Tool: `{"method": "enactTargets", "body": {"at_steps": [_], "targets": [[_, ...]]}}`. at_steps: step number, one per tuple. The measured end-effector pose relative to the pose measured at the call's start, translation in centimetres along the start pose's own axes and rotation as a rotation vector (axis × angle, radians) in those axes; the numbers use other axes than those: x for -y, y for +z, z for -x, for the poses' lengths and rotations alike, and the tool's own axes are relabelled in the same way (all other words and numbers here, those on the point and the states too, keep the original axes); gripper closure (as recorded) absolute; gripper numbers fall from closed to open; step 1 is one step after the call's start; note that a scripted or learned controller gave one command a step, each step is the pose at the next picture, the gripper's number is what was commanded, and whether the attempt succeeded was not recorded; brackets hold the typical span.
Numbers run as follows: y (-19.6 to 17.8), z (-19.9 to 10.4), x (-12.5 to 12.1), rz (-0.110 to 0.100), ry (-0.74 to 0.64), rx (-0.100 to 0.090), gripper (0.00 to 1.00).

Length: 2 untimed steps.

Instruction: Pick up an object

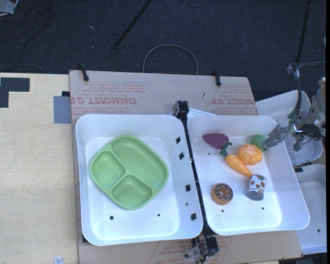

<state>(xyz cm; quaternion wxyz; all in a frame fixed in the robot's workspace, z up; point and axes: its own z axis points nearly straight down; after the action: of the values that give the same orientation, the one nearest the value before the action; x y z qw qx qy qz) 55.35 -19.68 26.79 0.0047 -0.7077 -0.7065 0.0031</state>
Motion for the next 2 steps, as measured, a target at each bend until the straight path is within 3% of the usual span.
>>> {"method": "enactTargets", "body": {"at_steps": [1,2], "targets": [[-0.5,0.0,-0.2,0.010,-0.002,0.002,0.00],[5.4,0.8,0.0,0.003,-0.001,0.000,0.00]]}}
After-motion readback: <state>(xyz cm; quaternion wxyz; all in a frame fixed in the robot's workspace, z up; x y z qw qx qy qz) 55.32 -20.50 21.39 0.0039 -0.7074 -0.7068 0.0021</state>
